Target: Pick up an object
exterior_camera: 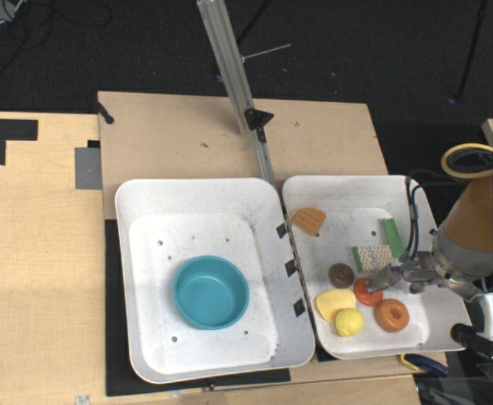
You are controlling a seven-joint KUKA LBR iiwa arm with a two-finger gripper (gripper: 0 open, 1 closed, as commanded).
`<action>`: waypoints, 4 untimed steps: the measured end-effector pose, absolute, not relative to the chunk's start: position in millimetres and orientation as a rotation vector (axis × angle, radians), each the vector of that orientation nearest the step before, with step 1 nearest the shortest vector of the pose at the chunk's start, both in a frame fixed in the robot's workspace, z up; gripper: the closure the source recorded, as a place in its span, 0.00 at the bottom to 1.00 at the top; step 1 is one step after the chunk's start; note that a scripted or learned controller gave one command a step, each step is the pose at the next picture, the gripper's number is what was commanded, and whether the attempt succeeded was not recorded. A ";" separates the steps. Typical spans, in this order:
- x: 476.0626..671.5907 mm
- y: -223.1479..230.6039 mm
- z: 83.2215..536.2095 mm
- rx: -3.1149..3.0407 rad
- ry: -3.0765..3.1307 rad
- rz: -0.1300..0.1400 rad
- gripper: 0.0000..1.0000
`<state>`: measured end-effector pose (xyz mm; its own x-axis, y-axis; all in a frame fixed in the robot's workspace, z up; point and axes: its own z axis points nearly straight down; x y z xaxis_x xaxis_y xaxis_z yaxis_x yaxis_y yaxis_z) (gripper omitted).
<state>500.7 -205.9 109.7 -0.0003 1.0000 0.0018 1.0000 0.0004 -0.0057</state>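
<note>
left bin [145,209]: teal bowl [212,291] near centre, bare floor all round it. right bin [348,191]: bare toward 12 o'clock, objects crowd 6 o'clock. gripper [387,278] enters from 3 o'clock, low over the red ring [366,292], just beside the patterned block [371,256]. cannot tell how its tips stand, or any contact. orange ring [392,315] and yellow pieces [341,309] near the lower rim.

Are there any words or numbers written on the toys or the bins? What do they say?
None can be read.
The patterned block in the right bin has small speckled marks, too blurred to tell whether they are letters.
The teal bowl, the left bin and the other toys look plain.
</note>
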 end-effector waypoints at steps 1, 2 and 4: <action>501.9 -206.9 122.5 -2.223 -2.220 0.001 1.00; 496.1 -214.0 169.4 -2.225 -2.223 -0.002 1.00; 497.2 -213.7 241.9 -2.223 -2.223 -0.001 1.00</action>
